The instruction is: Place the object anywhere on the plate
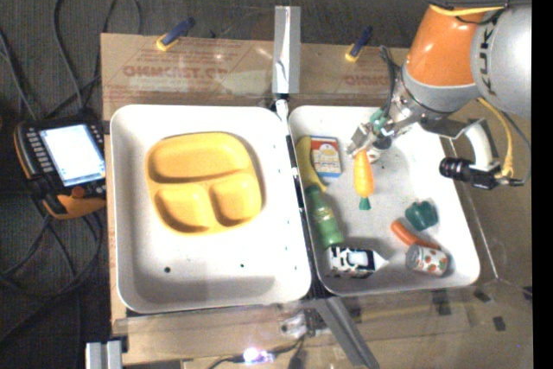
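A yellow plate [205, 180] with three compartments lies in the left bin [130, 272]. My gripper [370, 136] hangs over the upper middle of the right bin [458, 264], just above the top end of an orange toy carrot [364, 175] that lies on the bin floor. Nothing shows between the fingers.
The right bin also holds a small red and white box [326, 157], a yellow banana [306, 164], a green bottle [326, 218], a black and white toy [354, 259], a teal object [422, 214], a second carrot [403, 231] and a printed can [428, 260]. A tablet [69, 153] lies left of the bins.
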### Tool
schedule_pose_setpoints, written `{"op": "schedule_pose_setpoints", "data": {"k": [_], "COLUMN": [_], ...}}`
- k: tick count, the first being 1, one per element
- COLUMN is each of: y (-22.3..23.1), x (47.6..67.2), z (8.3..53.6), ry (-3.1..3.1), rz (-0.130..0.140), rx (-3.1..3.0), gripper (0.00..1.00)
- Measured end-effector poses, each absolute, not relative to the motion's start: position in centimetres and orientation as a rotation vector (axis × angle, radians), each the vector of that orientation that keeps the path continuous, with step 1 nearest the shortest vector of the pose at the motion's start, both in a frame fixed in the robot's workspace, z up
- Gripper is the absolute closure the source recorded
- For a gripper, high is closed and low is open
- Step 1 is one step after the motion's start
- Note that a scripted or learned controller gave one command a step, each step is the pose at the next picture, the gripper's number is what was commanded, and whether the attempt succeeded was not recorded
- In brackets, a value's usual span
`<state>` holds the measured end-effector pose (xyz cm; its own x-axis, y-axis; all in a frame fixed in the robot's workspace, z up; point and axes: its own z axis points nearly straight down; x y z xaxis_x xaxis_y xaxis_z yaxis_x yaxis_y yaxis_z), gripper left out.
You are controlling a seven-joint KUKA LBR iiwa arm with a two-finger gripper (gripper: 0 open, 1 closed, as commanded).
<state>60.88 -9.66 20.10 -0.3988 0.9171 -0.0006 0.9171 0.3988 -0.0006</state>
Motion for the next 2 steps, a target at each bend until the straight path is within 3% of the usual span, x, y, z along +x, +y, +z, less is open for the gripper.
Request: {"op": "schedule_pose_setpoints", "data": {"k": [2], "y": [2.4], "x": [62.3], "z": [18.4], "ry": [2.936], "rz": [0.000], "rx": [1.117], "gripper": [1.00]}}
